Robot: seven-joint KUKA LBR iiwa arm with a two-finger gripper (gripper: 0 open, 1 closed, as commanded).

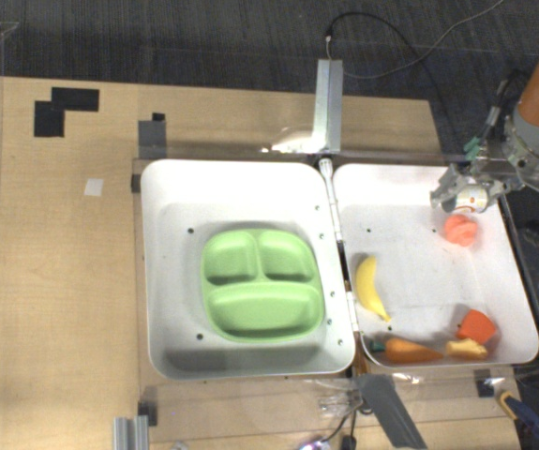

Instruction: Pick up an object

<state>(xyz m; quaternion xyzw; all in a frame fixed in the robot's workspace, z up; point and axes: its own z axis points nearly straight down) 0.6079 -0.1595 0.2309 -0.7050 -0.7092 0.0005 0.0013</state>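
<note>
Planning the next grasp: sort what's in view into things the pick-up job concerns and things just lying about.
Job:
two-finger gripper, above the pink round object
pink round object
yellow banana
orange carrot
orange-red block
small yellow piece

Lying about:
green three-compartment plastic tray, left white bin
black cable

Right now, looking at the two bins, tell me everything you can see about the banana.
The banana is yellow, smooth and gently curved, and looks like a plastic toy. It lies flat on the floor of the right bin, close to the wall shared with the left bin, running lengthwise from far to near, with a darker tip at its near end. Nothing appears to touch it; the carrot lies just beyond that tip.
</note>
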